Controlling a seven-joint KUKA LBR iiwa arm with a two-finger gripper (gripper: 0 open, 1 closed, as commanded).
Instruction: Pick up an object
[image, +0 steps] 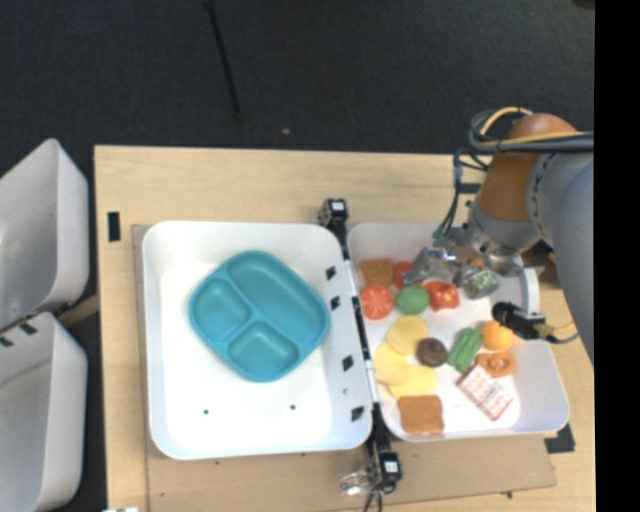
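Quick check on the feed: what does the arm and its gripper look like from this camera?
The arm is grey with an orange band above the wrist. A yellow cable loops near the band, with darker cables beside it. The gripper is metallic grey, small and angular, over the right bin.

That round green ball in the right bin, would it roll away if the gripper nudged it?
Probably a little: the green ball looks round and smooth. Its neighbours, the tomato and the yellow piece, would likely stop it quickly. It's likely light plastic.
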